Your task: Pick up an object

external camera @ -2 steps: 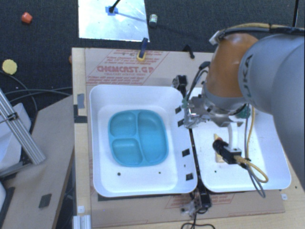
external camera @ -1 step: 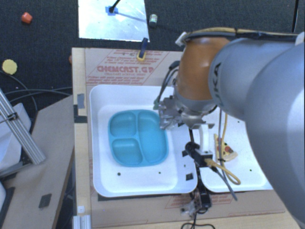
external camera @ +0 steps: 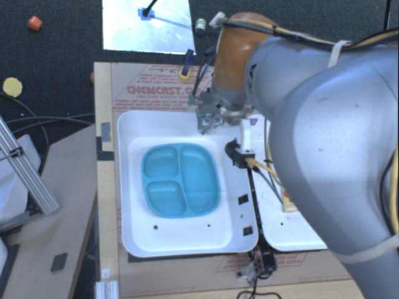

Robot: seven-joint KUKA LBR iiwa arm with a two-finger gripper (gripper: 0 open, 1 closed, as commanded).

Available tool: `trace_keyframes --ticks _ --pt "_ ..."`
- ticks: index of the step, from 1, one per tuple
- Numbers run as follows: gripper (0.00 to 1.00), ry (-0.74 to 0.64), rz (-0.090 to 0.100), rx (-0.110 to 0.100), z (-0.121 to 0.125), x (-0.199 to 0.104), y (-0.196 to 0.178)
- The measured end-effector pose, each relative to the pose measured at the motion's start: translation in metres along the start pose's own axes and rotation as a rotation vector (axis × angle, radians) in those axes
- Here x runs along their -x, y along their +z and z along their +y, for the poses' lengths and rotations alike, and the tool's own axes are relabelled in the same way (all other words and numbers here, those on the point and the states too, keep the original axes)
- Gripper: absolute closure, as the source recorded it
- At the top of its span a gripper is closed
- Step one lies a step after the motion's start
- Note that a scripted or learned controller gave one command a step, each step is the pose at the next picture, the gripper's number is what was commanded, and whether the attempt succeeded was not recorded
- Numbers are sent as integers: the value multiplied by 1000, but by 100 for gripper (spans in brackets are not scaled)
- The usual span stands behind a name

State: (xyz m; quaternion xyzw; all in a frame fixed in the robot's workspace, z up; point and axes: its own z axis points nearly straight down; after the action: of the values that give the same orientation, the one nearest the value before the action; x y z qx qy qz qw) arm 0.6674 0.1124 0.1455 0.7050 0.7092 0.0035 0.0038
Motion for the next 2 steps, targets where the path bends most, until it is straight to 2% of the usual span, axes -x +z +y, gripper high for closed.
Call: trace_keyframes --ticks 1,2 --pt "100 7 0 -7 -54 -44 47" --pt "100 -4 4 -14 -177 -90 -54"
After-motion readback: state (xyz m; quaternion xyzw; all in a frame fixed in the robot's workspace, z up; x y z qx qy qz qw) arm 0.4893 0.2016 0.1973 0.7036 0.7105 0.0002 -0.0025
